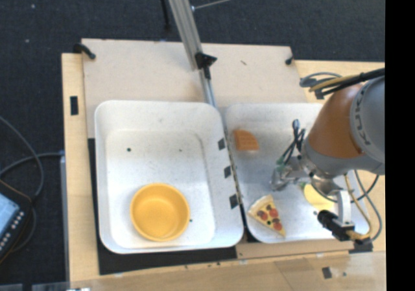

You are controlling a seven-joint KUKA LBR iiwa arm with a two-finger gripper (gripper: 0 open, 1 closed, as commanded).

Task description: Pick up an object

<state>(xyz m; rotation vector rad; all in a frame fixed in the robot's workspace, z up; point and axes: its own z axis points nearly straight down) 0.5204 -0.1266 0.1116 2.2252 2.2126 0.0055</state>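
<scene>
- Gripper (280,179) hangs low over the right bin (272,118); whether it is wide or narrow cannot be told.
- Pizza slice (268,214) lies just beside it at the bin's front edge.
- Orange block (246,140) rests near the bin's left wall.
- Yellow bowl (160,211) occupies the left bin's (155,115) front.
</scene>
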